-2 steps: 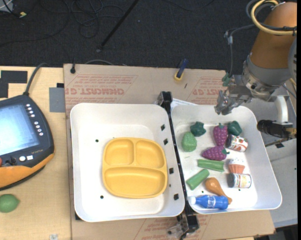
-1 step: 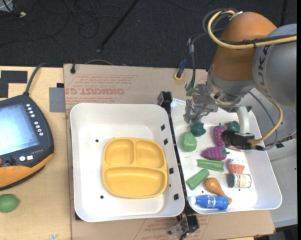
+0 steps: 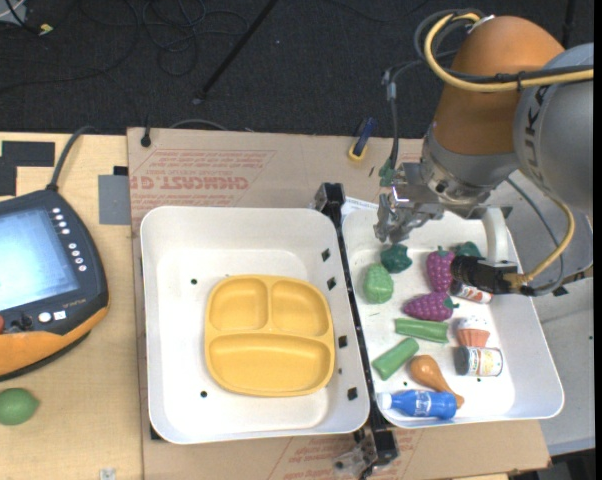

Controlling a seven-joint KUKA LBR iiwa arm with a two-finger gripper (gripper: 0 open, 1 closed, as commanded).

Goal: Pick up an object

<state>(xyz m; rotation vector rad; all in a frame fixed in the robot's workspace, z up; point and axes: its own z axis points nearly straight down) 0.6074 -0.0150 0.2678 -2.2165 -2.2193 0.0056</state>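
Pincer (image 3: 393,230) hangs low over the far end of the right bin (image 3: 541,388); whether its fingers are apart or together cannot be told. Directly below its tips lies a dark green toy (image 3: 396,259), contact unclear. Just beyond that, a light green pear-shaped item (image 3: 378,284) and purple grapes (image 3: 437,268). Further off: green bean pod (image 3: 394,357), blue bottle (image 3: 422,403). Yellow divided tray (image 3: 269,334) lies in the left bin (image 3: 171,268).
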